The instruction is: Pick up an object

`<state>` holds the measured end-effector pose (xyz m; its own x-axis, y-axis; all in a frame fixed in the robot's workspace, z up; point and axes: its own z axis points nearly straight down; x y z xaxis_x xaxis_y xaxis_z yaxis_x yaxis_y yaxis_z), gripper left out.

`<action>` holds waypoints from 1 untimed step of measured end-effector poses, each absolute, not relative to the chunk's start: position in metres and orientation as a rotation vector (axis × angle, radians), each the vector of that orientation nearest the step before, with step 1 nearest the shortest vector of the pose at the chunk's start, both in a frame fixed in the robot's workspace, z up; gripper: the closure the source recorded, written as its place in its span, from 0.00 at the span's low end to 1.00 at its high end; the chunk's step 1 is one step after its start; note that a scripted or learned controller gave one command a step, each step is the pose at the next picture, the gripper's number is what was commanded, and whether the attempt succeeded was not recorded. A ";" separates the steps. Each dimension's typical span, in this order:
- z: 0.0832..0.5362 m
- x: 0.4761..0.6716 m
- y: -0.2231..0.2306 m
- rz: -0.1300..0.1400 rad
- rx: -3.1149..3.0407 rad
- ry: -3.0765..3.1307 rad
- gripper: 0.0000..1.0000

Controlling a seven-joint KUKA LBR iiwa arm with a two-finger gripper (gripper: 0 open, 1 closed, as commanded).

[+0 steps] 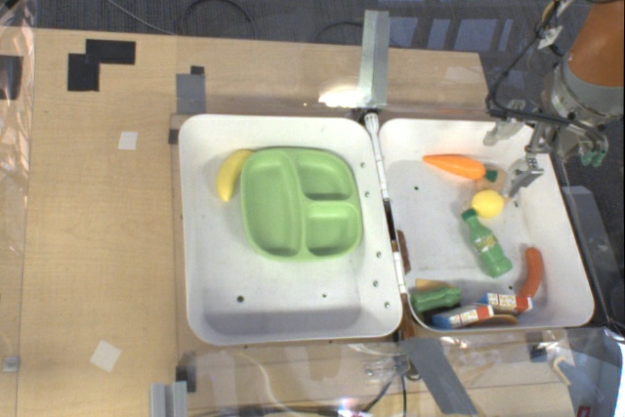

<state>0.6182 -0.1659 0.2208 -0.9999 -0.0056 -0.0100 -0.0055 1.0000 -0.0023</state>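
Right bin (430,254): carrot (455,167), lemon (487,203), green bottle (486,244), label unreadable; pincer (523,173) open, empty.

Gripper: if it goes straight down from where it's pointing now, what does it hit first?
Probably bare floor of the right bin, just right of the carrot tip and above the lemon. The gripper points down there, but one slanted view leaves depth unclear, so it could clip the carrot's green end.
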 end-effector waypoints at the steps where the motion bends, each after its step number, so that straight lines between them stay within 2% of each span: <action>1: 0.109 0.626 -0.168 -0.007 0.116 3.107 0.00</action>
